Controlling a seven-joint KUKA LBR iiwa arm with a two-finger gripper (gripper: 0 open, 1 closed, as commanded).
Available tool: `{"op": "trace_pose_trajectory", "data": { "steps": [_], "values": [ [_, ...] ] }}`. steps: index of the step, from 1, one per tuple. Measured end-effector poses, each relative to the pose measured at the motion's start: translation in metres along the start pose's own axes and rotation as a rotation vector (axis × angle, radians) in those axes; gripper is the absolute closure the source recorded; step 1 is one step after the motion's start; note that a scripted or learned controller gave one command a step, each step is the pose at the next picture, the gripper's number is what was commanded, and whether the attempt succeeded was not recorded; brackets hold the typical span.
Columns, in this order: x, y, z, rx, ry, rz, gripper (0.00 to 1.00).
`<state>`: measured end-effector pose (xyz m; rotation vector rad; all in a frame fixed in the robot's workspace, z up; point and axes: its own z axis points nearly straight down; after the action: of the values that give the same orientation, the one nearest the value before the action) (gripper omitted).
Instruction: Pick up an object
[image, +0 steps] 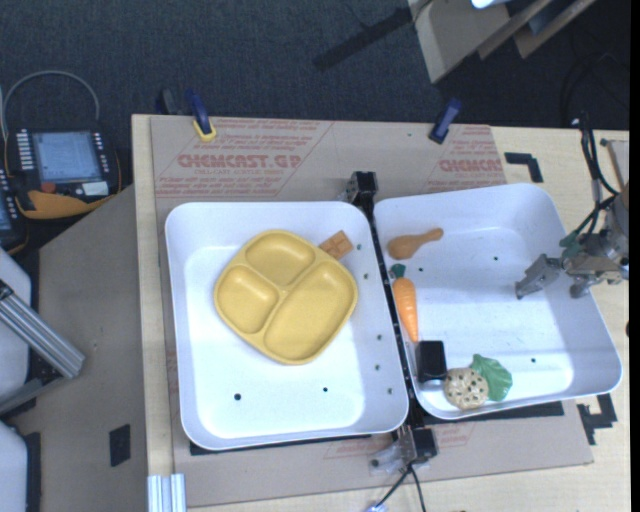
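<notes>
Sitting in the left bin (190, 330) is a yellow divided plate (285, 295). Along the right bin's (520, 215) left wall lie a carrot (405, 308), a black block (431, 359), a cookie (461, 388) and a green leaf (493, 375). The gripper (555, 278) hovers at the right edge, fingers seemingly spread, holding nothing.

Both bins, the left bin (200, 380) and the right bin (520, 215), are white with small dark dots on their floors. The divided plate (286, 296) is yellow throughout. The block (337, 244) at its edge is light brown. The drumstick-shaped item (414, 242) is tan. The carrot (405, 309) is orange with a green tip. The small block (431, 360) is black. The cookie (462, 388) is beige with dark specks. The leafy item (494, 376) is green. The bench board (250, 150) is pale tan with red printed lettering.
</notes>
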<state>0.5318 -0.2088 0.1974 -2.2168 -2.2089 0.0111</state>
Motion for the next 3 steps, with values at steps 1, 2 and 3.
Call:
{"op": "trace_pose_trajectory", "data": {
  "steps": [1,2,3],
  "values": [
    [0.000,0.003,-0.007,-0.013,-0.004,-0.004,0.00],
    [0.006,0.008,0.038,-0.008,-0.001,-0.005,0.00],
    [0.013,0.015,0.089,-0.009,-0.002,-0.005,0.00]
  ]
}}
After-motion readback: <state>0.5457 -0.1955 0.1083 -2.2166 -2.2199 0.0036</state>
